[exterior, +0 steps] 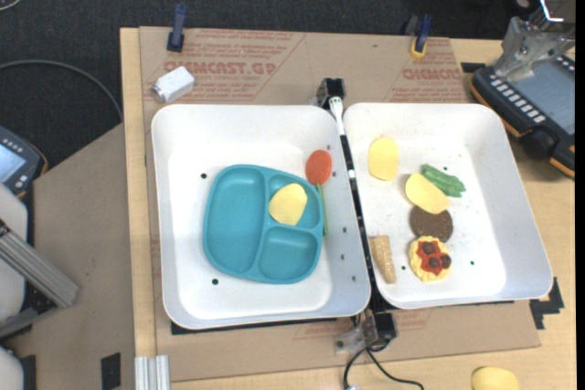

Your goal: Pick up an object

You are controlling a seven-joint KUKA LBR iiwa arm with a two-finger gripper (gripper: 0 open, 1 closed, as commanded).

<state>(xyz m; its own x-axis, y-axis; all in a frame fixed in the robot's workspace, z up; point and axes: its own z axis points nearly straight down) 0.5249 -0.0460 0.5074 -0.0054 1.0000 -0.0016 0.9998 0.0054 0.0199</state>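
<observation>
We've got a teal plate (239, 228) in the left bin (183, 142), with a yellow piece (288, 204) lying on it. An orange piece (318, 166) sits just beside the plate's upper-right corner. The right bin (494, 151), right of the plate, holds a tan cone (383, 258), a brown disc (430, 223) and a mini pizza (430, 258).

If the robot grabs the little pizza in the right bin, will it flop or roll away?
Probably neither. The little pizza lies flat like a small disc, so it shouldn't roll. It looks like moulded toy food, likely stiff and light, but hard to pinch.

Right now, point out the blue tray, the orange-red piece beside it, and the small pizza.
blue tray (239, 224), camera view, left compartment floor
orange-red piece (318, 166), camera view, its middle
small pizza (430, 258), camera view, topped centre
</observation>
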